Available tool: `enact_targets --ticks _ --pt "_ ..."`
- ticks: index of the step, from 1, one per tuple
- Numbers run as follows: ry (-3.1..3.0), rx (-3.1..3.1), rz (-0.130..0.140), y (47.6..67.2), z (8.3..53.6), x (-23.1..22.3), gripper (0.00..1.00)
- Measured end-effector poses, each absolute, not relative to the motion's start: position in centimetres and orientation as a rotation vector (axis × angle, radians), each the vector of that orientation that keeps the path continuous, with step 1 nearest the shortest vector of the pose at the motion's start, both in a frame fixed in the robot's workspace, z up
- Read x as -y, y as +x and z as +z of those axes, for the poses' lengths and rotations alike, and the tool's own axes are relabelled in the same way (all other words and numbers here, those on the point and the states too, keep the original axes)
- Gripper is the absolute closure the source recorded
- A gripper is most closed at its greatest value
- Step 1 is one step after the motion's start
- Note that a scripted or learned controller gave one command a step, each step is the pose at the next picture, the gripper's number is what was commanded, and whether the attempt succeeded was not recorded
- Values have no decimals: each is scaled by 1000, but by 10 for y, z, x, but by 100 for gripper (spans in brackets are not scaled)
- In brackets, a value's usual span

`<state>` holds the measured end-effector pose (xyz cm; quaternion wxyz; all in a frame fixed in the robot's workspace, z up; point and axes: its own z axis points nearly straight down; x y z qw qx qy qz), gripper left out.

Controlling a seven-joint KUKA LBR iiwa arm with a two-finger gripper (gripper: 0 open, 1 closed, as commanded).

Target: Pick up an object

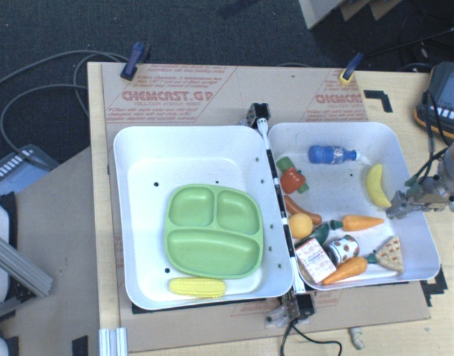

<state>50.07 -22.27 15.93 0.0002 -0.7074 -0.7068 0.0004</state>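
Observation:
The right bin (390,138) holds several toy foods. A blue bottle (331,154) lies at its back, with a yellow banana (377,185) to the right of it. A red pepper (292,180) sits by the left wall. Toward the front lie an orange carrot (362,222), a yellow-orange fruit (302,225), a small carton (313,258), a dark can (344,248), a second carrot (344,271) and a pizza slice (391,254). My gripper (399,208) reaches in from the right edge, low over the bin, just right of the banana's lower end and above the first carrot's tip. Nothing shows in its grasp.
The left bin (138,154) carries a green divided plate (214,231) and a yellow corn cob (196,288) at its front. A divider rail (275,191) runs between the bins. Blue clamps (133,60) hold the cardboard base at the back.

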Motion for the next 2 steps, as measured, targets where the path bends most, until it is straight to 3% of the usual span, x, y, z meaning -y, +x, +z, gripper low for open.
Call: enact_targets --ticks 1,2 --pt "-2222 2223 0 480 211 202 100" --pt "-2218 2221 1 479 143 150 100"
